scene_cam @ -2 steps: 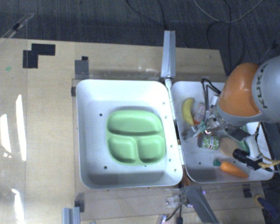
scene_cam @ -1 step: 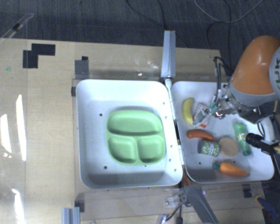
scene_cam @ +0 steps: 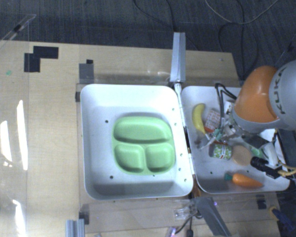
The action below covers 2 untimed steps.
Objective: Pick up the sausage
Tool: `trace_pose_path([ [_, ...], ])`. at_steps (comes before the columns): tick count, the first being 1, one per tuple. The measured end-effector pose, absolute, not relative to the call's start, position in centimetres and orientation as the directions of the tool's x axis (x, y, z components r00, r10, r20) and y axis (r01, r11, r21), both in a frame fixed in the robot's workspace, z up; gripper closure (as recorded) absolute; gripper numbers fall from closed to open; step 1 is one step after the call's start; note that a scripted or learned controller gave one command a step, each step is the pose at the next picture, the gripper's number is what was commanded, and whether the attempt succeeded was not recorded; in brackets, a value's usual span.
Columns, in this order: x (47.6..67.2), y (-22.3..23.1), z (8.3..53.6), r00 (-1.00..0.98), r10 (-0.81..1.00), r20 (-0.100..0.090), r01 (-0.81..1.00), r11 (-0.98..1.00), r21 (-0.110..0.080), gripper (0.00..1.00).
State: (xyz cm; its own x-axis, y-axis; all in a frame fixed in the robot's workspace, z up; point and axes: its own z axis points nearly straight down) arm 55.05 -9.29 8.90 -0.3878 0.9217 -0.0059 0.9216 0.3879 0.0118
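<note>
Your gripper [scene_cam: 218,135] sits low in clutter, and you cannot tell whether it grips anything. The sausage [scene_cam: 241,156] is probably the tan piece just below-right of it. It touches the can [scene_cam: 220,151], so closing may catch the can instead.

Count: 2 white bins [scene_cam: 89,132] on 1 worktop [scene_cam: 39,157], 1 green 3-compartment tray [scene_cam: 143,143] in the left bin, & in the right bin 1 banana [scene_cam: 199,117], 1 carrot [scene_cam: 245,180], 1 small can [scene_cam: 220,152], 1 tan roundish item [scene_cam: 241,155], plus 1 arm [scene_cam: 271,100] w/ 1 gripper [scene_cam: 218,135].
</note>
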Motion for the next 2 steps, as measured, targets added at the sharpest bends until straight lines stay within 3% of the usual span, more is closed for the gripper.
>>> trace_pose_path([
  [1,55.3,-9.1,10.1,-0.389,0.921,-0.007,0.921,0.389,0.018,1.0],
  [2,63.4,-4.2,18.7,-0.432,0.902,-0.004,0.902,0.432,0.008,1.0],
])
